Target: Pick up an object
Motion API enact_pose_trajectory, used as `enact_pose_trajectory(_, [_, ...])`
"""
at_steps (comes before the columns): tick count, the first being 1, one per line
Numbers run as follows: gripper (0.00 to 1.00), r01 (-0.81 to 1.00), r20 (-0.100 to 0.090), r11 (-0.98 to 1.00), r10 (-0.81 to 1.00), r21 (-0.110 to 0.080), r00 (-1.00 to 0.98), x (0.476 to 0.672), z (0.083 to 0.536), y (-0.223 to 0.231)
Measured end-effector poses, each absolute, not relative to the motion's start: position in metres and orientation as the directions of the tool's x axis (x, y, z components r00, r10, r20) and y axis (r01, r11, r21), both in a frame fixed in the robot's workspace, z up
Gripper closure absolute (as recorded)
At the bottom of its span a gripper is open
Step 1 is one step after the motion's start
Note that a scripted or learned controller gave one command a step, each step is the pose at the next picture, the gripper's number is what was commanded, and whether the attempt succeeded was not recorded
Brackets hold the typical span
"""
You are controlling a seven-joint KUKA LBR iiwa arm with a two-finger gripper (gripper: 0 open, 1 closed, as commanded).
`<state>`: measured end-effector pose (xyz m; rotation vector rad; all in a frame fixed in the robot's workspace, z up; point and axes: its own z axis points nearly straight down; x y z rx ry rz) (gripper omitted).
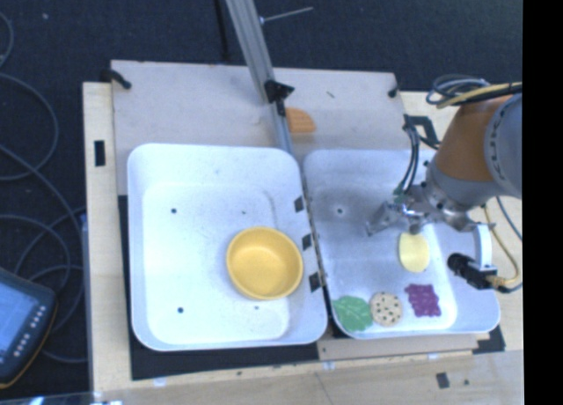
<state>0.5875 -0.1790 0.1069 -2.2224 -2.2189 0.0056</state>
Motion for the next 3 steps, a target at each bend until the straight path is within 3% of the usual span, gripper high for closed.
enact_pose_trajectory(1, [1.0,1.0,-0.003,-0.006,1.0,0.005,0.006,0.589,0.121,-0.18])
enact_pose_trajectory(3, [1.0,1.0,-0.003,0.003,1.0,0.008,-0.003,0.596,0.221,-0.188])
